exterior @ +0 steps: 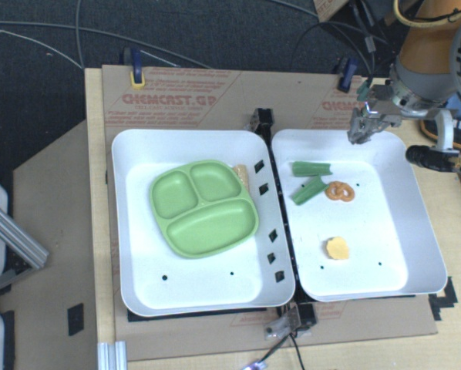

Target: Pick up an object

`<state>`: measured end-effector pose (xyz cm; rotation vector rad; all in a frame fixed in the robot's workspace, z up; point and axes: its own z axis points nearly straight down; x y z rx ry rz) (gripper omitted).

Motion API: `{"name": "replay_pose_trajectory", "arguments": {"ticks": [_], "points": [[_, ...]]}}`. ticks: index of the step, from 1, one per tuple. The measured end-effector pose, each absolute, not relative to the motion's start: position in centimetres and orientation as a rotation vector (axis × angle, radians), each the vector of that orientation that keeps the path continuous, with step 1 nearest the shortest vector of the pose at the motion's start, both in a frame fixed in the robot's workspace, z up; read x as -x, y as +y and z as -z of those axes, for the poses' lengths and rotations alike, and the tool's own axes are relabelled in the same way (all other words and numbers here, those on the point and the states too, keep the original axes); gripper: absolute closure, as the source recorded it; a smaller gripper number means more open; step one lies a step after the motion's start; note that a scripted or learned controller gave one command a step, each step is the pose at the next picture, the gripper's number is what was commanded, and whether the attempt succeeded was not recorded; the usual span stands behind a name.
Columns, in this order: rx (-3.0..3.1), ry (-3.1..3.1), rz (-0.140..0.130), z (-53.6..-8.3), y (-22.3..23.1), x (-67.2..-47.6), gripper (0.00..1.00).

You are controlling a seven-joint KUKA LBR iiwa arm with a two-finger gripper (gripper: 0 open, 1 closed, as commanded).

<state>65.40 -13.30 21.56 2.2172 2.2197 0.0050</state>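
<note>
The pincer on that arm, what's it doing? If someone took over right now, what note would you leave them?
Pincer: above the far rim of the right bin, carrying nothing; whether it is open or shut is unclear.
Right bin: two green sticks, a pretzel, a yellow piece.
Left bin: green divided plate with a small tan piece at its far edge.
Done: nothing picked up.
Left: come down on one object, grip it, lift.

Two shallow white plastic bins sit side by side. The left bin (138,268) holds one green three-compartment plate (204,206). The right bin (415,237) holds two green strips (311,168) (308,191), one brown pretzel (340,192) and one round yellow piece (337,248).
</note>
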Motion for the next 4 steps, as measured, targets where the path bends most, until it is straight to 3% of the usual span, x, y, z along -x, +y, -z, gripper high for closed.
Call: {"name": "replay_pose_trajectory", "arguments": {"ticks": [3, 4], "points": [[-2.219, 2.231, 0.001, -21.7, 0.6, -60.7, 1.00], [-2.218, 2.230, 0.000, -22.3, 5.0, -59.9, 1.00]]}}
